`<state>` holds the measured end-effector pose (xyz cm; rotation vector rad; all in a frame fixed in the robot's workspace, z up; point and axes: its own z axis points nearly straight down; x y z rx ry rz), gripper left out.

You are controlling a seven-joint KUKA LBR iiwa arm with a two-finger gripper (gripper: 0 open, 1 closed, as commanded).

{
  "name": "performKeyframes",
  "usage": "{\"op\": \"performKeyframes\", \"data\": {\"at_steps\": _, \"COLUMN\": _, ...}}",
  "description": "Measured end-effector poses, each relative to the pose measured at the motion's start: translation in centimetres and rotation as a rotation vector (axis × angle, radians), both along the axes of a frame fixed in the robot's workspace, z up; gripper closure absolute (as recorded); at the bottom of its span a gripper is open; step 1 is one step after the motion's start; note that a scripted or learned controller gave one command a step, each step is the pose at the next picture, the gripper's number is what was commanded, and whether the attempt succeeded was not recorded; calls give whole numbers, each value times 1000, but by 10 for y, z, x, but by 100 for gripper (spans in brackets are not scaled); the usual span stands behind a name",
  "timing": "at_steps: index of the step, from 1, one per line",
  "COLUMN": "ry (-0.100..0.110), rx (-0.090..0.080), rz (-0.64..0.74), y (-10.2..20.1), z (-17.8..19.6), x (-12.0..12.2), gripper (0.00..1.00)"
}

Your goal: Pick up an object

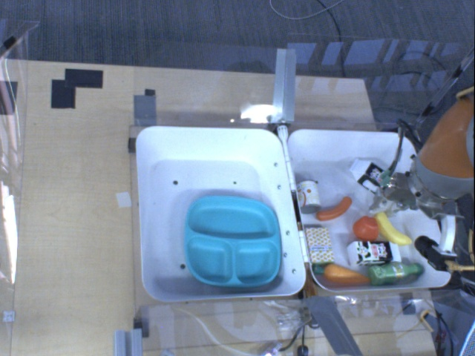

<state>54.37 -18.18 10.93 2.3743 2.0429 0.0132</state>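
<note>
In the right bin (pixel 326 150), gripper (pixel 391 191), its grip unreadable, above a smooth banana (pixel 392 229) angled up-left to down-right.

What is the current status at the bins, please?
Gripper low in right bin, grip unconfirmed. Banana and tomato just below it. Blue tray alone in left bin.

Floor (pixel 148 13) at the far side is dark blue-grey carpet with a fine ribbed pattern; a thin black cable (pixel 326 6) loops across it at far right. The bench top (pixel 74 199) is pale wood-grain. Two black squares (pixel 74 86) lie at its far left. A clear panel (pixel 11 162) stands along the left edge. A bright glare spot (pixel 257 113) sits beside an upright metal post (pixel 284 84).
</note>
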Motion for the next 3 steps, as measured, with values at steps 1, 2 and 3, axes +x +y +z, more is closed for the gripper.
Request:
{"op": "performKeyframes", "data": {"at_steps": 1, "ry": 6, "rx": 1, "rz": -52, "y": 62, "z": 110, "x": -14, "gripper": 100}}
{"op": "performKeyframes", "data": {"at_steps": 2, "ry": 8, "rx": 3, "rz": -419, "y": 9, "z": 114, "x": -56, "gripper": 100}}
{"op": "performKeyframes", "data": {"at_steps": 3, "ry": 11, "rx": 4, "rz": -336, "y": 120, "z": 107, "x": -56, "gripper": 100}}
